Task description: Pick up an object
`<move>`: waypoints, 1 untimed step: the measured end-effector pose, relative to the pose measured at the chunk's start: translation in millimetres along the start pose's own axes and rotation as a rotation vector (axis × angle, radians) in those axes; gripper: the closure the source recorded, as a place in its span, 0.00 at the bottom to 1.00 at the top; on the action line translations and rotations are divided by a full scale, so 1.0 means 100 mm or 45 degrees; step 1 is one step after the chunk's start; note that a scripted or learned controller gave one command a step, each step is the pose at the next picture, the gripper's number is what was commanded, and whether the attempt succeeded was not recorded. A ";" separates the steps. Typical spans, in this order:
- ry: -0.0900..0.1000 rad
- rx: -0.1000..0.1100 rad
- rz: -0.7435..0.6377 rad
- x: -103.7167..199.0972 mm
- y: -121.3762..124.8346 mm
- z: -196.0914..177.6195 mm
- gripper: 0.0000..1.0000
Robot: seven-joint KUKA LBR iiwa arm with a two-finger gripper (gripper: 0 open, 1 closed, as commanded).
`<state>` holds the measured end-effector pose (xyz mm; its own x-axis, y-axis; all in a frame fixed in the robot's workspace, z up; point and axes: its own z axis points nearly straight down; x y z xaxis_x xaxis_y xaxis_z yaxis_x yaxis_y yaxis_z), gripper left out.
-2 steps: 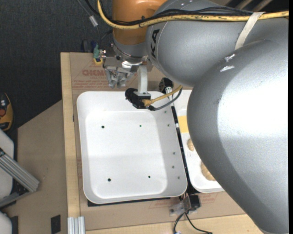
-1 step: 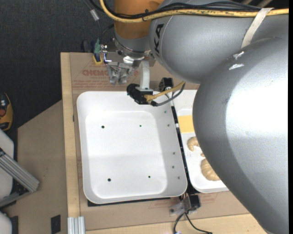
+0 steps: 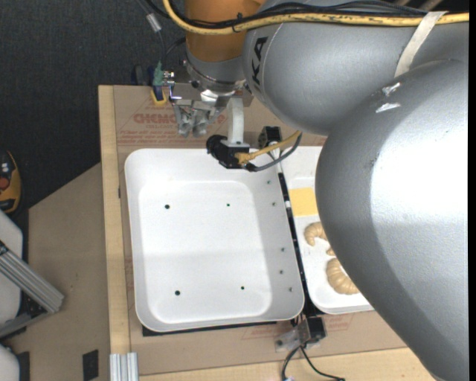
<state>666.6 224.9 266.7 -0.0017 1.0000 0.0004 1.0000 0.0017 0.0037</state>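
Station condition as observed from the fixed overhead camera.

The arm (image 3: 372,186) enters from the right and covers most of that side. Its orange band (image 3: 212,11) sits at the top edge of the view. The gripper (image 3: 195,123) hangs below the band, over the brown bench (image 3: 119,126) just beyond the far rim of the left bin (image 3: 141,223). It is above printed red lettering on the bench surface. Whether the gripper is open or closed cannot be told at this size and angle. Nothing can be seen held in it.

The left bin lies nearer the centre of the view, tilted slightly against the bench edges. Four small dark dots mark its white floor.

The right bin (image 3: 318,294) lies just beside the left one, and the arm hides a large share of it. Three items are visible in the exposed strip along its left wall:
- a yellow flat piece (image 3: 303,200), farthest back
- an upper tan crescent piece (image 3: 315,232), just in front of the yellow one
- a lower tan crescent piece (image 3: 341,277), nearer the front and partly under the arm

All three rest on the floor of the right bin, well apart from the gripper
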 end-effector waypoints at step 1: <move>0.000 0.000 0.000 0.00 0.00 -0.09 1.00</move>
<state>666.5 225.0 275.3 -0.0017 1.0000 0.0006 1.0000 0.0017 0.0039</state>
